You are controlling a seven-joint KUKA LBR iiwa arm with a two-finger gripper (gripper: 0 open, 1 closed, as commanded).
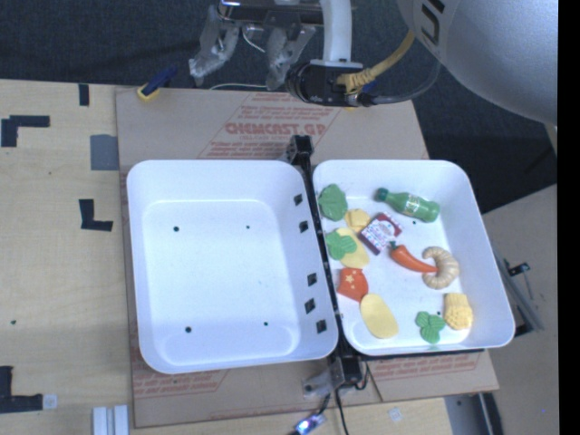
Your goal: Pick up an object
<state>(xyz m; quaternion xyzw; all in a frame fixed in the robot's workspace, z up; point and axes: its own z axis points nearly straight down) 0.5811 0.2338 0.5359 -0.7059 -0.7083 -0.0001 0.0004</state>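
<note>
Toys [391,259] crowd right bin [478,243], perhaps overlapping.

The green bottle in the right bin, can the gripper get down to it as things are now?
Probably yes. The green bottle lies near the right bin's far wall with nothing on it, and the gripper hangs open above the bench, beyond the bins.

arm [489,25] cut off at top and right edges

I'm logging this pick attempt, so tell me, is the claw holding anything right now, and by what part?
Nothing is held. The claw hangs open above the top edge of the bench, with only air between its fingers. The toy foods all lie in the right bin.
</note>
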